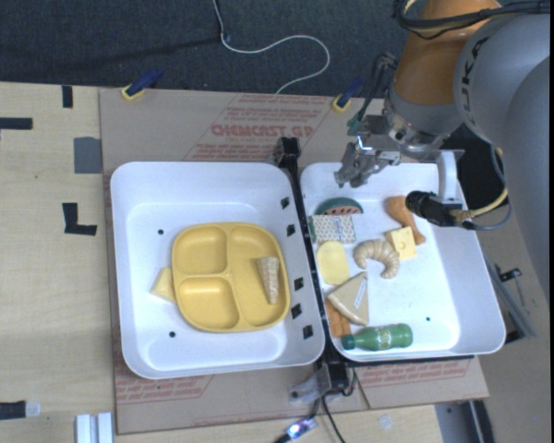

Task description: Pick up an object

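Altogether two white bins sit side by side on the counter (46,275): the left bin (134,192) holds one yellow divided tray (223,280) with one cone-shaped piece (270,278) on it, and the right bin (462,284) holds one croissant (379,255), one green bottle (379,338), one sandwich wedge (351,298) and a few other toy foods. Whether the jaws (358,171) are parted or closed cannot be told; they hang over the right bin's far-left corner, the croissant lying nearer the camera, well apart from them.
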`<state>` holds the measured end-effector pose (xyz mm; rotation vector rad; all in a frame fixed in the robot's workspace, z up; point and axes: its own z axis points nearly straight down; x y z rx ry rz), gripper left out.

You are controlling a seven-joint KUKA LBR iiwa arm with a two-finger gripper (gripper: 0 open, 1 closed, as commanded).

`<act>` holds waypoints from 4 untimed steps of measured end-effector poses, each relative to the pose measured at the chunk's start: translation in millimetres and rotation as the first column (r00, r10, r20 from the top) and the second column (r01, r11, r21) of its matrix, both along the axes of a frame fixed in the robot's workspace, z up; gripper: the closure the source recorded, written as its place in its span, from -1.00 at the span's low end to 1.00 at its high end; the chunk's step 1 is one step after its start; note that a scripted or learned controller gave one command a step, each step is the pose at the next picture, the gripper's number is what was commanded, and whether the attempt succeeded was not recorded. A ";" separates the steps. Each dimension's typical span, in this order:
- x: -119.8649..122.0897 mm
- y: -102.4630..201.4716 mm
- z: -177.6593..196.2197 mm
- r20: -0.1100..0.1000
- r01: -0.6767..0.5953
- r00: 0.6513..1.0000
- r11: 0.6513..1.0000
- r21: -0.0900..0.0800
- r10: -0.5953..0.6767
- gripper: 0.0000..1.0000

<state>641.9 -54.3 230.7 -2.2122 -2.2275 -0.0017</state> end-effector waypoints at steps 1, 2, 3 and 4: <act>-9.6 45.4 -10.0 -0.002 0.001 1.000 1.000 -0.001 -0.001 1.00; -25.1 94.6 0.7 -0.002 0.000 1.000 1.000 -0.001 0.000 1.00; -31.9 145.1 2.8 -0.001 0.000 1.000 1.000 -0.001 0.000 1.00; -33.9 145.7 -13.2 -0.003 0.005 1.000 1.000 -0.004 -0.005 1.00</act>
